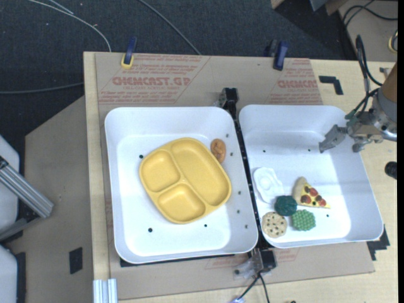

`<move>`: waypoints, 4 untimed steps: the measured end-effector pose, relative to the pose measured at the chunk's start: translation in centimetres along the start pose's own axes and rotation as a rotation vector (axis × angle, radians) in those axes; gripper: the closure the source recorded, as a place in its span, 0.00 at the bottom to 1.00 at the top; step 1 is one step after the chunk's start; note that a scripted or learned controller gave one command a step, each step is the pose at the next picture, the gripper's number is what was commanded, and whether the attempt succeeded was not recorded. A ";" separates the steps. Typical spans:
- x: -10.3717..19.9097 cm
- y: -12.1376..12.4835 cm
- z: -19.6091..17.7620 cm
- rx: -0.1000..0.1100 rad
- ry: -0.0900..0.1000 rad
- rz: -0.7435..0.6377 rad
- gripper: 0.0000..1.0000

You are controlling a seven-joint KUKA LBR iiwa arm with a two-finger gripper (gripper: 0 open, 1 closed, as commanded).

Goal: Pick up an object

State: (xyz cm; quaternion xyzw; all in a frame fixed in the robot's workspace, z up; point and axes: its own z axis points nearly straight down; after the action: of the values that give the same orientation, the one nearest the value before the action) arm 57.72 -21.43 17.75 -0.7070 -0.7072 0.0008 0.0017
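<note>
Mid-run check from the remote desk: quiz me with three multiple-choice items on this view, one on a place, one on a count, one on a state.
1. Where is the yellow three-compartment plastic tray?
A. In the left white bin
B. In the right white bin
C. On the cardboard outside both bins

2. How many small toy food pieces lie in the right white bin?
A. Two
B. Five
C. Eight

3. What is the gripper doing?
A. Holding the pizza slice
B. Holding the yellow tray
C. Holding nothing, over the right bin's upper right part

Answers:
1. A: the tray fills the middle of the left bin, with a small brown bread-like piece at its upper right edge.
2. B: white fried-egg piece, pizza slice, dark green ball, light green bumpy piece, round cookie.
3. C: nothing sits between its fingers, and all five pieces lie lower in the bin.
</note>
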 end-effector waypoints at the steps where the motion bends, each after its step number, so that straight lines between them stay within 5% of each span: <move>1: 0.2 0.2 4.3 0.001 0.000 0.000 0.00; 2: 0.1 0.3 3.0 -0.005 -0.002 0.000 1.00; 4: -0.4 0.9 -8.8 -0.012 -0.005 -0.001 1.00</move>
State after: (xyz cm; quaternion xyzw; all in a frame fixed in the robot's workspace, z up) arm 58.65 -21.87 26.52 -0.7065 -0.7077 -0.0015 -0.0044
